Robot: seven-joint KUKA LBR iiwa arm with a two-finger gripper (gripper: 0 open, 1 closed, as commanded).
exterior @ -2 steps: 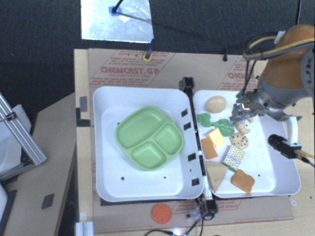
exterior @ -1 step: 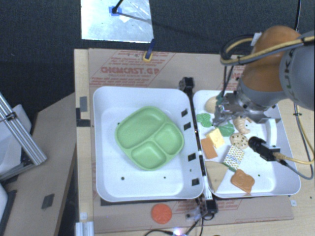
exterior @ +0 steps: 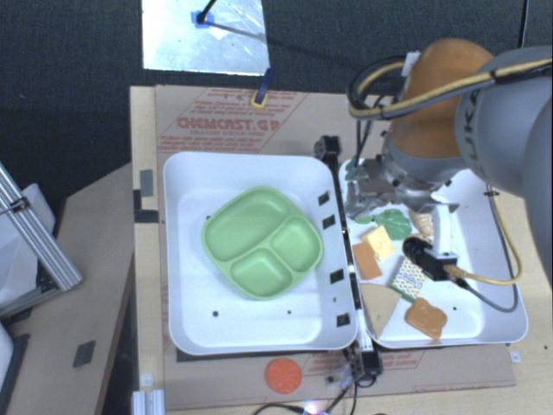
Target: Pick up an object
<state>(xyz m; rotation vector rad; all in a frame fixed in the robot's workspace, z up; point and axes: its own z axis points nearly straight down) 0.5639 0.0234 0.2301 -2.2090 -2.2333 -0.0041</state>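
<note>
Starting at nine o'clock, I see the left bin (exterior: 186, 232) holding a green divided plate (exterior: 262, 242), lying flat near its middle with three compartments and nothing in them. Below it, at six o'clock on the table (exterior: 104, 249), sits a small orange disc (exterior: 282, 373), outside both bins.

Moving toward three o'clock, the right bin (exterior: 497, 318) carries the loose pieces I could go for: a yellow cheese-like block (exterior: 378, 244) touching an orange wedge (exterior: 366, 263) just beside the divider, a green leafy piece (exterior: 394, 223) above them, a patterned packet (exterior: 409, 275), a tan triangular slice (exterior: 380, 308) and an orange bread-like chunk (exterior: 425, 318) toward five o'clock.

The arm (exterior: 484, 102) comes in from two o'clock, and the gripper (exterior: 373, 195) hangs over the upper left corner of the right bin, near the green piece. I cannot tell whether the jaws are open or closed; the wrist hides them, and I see nothing held.

My guess is these are light toy foods, rigid or slightly squashy, probably smooth-skinned. The yellow block looks the best candidate: I would pinch it across its flat sides, though the wedge touching it may get in the way.
</note>
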